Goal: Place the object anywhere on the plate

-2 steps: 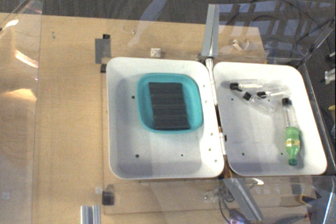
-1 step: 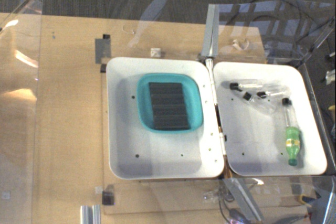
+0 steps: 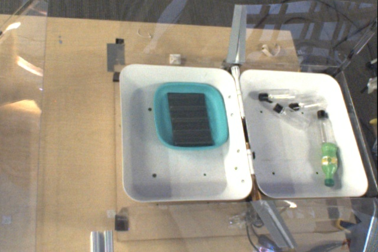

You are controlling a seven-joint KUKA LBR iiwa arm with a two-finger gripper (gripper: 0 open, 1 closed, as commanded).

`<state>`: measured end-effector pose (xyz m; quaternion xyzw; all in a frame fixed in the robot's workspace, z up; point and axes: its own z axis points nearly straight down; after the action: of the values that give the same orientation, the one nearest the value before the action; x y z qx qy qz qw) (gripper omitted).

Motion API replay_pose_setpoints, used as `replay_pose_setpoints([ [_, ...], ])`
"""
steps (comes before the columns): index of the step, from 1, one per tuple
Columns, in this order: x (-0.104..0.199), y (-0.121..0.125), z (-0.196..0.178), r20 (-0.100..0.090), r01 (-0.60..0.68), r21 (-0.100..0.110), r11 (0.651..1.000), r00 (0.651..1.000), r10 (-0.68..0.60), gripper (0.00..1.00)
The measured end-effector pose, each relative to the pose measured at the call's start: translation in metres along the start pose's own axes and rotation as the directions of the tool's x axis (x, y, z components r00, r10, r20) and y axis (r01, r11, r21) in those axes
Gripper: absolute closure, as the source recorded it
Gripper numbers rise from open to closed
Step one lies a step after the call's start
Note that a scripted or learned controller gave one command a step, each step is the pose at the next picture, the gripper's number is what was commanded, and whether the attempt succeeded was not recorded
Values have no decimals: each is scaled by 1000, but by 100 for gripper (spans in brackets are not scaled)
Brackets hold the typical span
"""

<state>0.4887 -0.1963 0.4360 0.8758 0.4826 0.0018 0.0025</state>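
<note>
The dark ribbed object (image 3: 189,120) lies flat on the teal plate (image 3: 161,104), in the middle of it. Its long axis runs from the far edge of the left bin (image 3: 137,150) toward the near edge, and the ribs go across. In the right bin (image 3: 283,162), a green bottle (image 3: 329,163) lies along the right edge, with clear tubes (image 3: 289,101) near the far edge. The state of the end effector I cannot tell

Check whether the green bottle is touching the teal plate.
Apart. The camera view shows the green bottle lying in the right bin, while the teal plate sits in the left bin, with both bins' walls between them.
</note>
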Motion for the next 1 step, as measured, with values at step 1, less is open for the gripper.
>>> replay_pose_setpoints([
  [1,-1,0,0,-1,-131,0,991,991,131,0],
])
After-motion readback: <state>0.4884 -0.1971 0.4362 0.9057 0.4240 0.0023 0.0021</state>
